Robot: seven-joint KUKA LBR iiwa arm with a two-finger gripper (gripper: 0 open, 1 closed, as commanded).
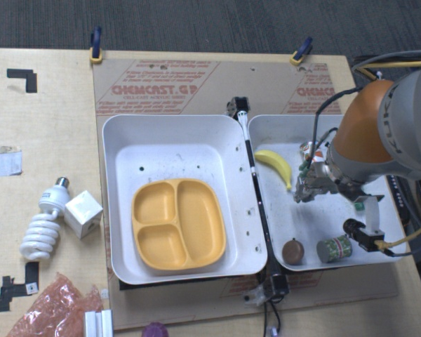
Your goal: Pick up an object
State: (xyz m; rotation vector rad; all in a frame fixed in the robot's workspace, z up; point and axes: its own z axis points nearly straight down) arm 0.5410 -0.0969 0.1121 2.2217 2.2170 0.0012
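Just left of gripper (303, 192) lies banana (276, 165); apart

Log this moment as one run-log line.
pincer: over right bin, beside banana | grasp: none seen | left bin: yellow tray
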